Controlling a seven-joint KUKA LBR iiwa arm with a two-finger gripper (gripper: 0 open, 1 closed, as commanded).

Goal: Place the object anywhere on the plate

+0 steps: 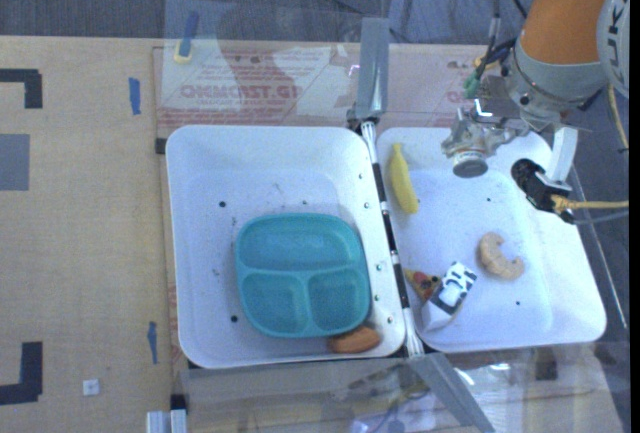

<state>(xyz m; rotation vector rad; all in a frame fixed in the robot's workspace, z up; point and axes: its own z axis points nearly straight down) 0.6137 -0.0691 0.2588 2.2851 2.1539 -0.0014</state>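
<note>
- Lying nearest the camera, a small orange food piece (pixel 356 340) is sitting at the front of the left bin (pixel 190 221), touching the front edge of the teal plate (pixel 300 273).
- Nothing is lying on the plate, so the job is looking not yet done.
- 3 things are waiting in the right bin (pixel 570 311): a banana (pixel 402 180), a croissant (pixel 500 256) and a little toy car (pixel 450 289).
- I am not able to tell which one is the task's object.
- Reaching in from the right, the arm (pixel 570 11) is hanging over the right bin's back corner.
- Its end effector (pixel 470 146) is pointing down; I cannot tell its state.
</note>
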